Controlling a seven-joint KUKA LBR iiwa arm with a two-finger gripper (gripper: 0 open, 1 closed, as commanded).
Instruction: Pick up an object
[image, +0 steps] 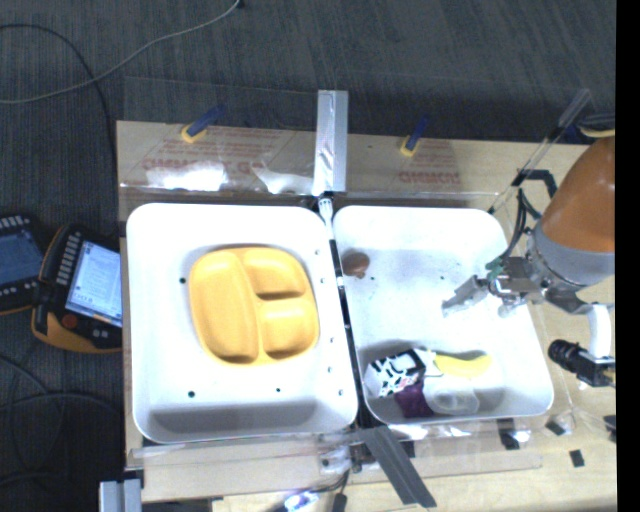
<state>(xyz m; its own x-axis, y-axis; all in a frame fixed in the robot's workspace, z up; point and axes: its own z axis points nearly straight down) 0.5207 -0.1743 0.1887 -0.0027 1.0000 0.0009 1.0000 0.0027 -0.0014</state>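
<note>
Objects (428, 380) partly overlapping, bottom edge

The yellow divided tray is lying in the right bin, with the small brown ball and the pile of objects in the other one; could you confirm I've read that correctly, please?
Not quite: the camera view shows the yellow divided tray lying in the left bin. The small brown ball and the pile of objects are in the right bin.
</note>
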